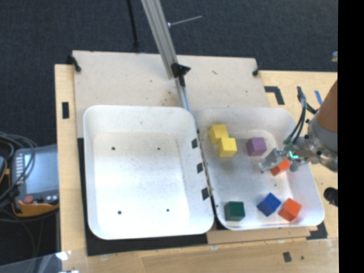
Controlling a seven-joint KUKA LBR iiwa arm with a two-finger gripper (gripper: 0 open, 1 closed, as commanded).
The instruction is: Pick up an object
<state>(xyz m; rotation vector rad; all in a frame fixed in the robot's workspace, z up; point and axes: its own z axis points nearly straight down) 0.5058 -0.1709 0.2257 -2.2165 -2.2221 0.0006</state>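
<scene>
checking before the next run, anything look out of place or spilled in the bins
Nothing stands out. The yellow piece, purple cube, green cube, blue cube and orange cube all lie inside the right bin. The pincer sits at a small orange block.

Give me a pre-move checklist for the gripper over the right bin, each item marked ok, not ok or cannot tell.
1. Gripper is over the right bin: ok.
2. A target is at the gripper: ok, a small orange object lies right at its tip.
3. The orange object sits between the fingers: cannot tell, the view is too blurred there.
4. Neighbours are clear of the target: ok, the purple block and blue block stand apart from it.
5. The other orange block is not confused with the target: ok, it lies nearer the bin's front corner, beside the blue block.
6. Room from the bin's right wall: cannot tell, the arm covers it.
</scene>
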